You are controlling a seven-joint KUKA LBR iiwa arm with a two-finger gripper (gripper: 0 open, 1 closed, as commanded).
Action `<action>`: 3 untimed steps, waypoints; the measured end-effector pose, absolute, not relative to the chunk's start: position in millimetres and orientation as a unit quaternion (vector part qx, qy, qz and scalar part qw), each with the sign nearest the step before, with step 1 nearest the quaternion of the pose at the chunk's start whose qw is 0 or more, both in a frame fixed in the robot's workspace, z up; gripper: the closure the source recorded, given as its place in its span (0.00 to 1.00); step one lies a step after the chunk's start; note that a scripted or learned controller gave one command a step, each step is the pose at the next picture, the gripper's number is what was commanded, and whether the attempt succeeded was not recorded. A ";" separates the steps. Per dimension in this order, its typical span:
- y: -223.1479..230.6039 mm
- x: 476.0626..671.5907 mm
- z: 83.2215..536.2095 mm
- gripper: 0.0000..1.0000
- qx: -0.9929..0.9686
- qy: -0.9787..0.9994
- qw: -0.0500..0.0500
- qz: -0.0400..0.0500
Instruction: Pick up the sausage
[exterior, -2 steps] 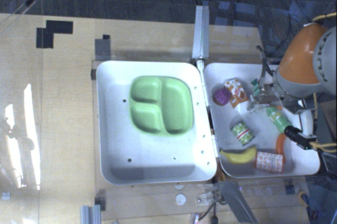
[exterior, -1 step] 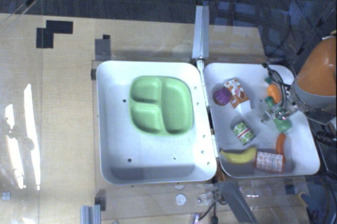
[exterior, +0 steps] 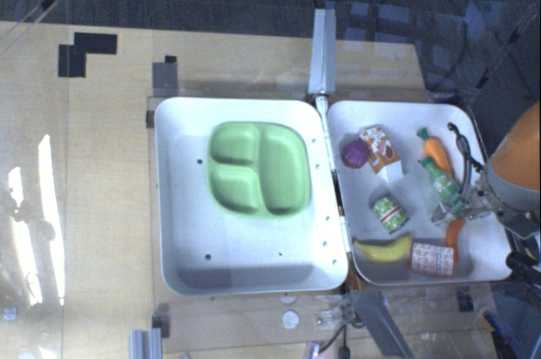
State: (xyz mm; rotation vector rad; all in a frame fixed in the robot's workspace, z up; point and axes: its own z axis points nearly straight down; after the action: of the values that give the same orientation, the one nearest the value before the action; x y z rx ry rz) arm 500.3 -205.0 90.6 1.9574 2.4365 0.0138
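The sausage (exterior: 454, 233) is a short reddish-orange piece lying in the right bin (exterior: 406, 111) near its right wall, between the red-and-white box (exterior: 433, 258) and the green bottle (exterior: 440, 180). My gripper (exterior: 463, 207) hangs low at the right edge of this bin, just above the sausage's upper end and against the bottle's lower end. The grey arm with its orange band (exterior: 517, 156) comes in from the right and hides the bin's right rim. Nothing is visibly held.
The right bin also holds a banana (exterior: 382, 249), a green can (exterior: 390, 213), a purple object (exterior: 355, 153), a small carton (exterior: 381, 150) and a carrot (exterior: 434, 152). The left bin (exterior: 177, 214) holds a green divided plate (exterior: 259, 168).
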 end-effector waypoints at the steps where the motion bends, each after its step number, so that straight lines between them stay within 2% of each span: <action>1: -161.8 490.0 194.9 1.00 0.531 0.847 0.005 0.002; 2: -205.5 488.9 132.9 1.00 0.368 0.930 0.003 0.001; 3: -205.8 508.9 185.4 1.00 0.235 0.972 0.007 0.000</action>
State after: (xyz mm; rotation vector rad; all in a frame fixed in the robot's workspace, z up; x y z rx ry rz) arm 508.9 -205.8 185.4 0.7359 3.0396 -0.0002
